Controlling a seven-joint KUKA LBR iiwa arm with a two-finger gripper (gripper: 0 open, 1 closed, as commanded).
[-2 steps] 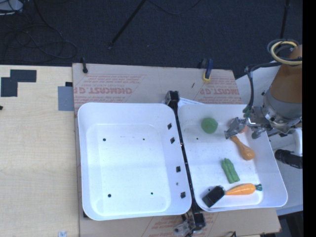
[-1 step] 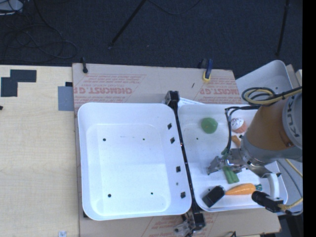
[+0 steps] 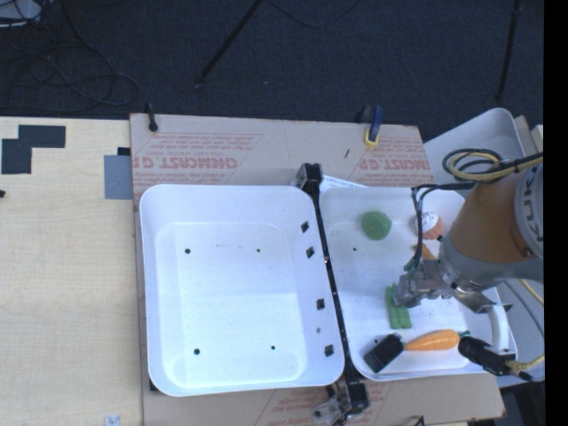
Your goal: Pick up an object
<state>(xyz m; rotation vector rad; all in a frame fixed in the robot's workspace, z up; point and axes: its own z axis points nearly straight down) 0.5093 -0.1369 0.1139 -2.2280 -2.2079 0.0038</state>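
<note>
In the right bin (image 3: 355,327) my gripper (image 3: 408,293) is low over the bin floor, right at the upper end of a small green block (image 3: 399,313). Whether it touches the block I cannot make out. A green ball (image 3: 376,225) lies toward the bin's far side. An orange carrot-shaped piece (image 3: 433,341) rests near the front wall, with a black block (image 3: 383,353) at its left end. A small orange and white object (image 3: 431,225) peeks out behind the arm's cable.
The left bin (image 3: 169,238) stands beside the right one, separated by a black divider rail (image 3: 324,264). The arm's orange-banded wrist (image 3: 488,224) covers the right bin's right side. Cardboard lies under both bins.
</note>
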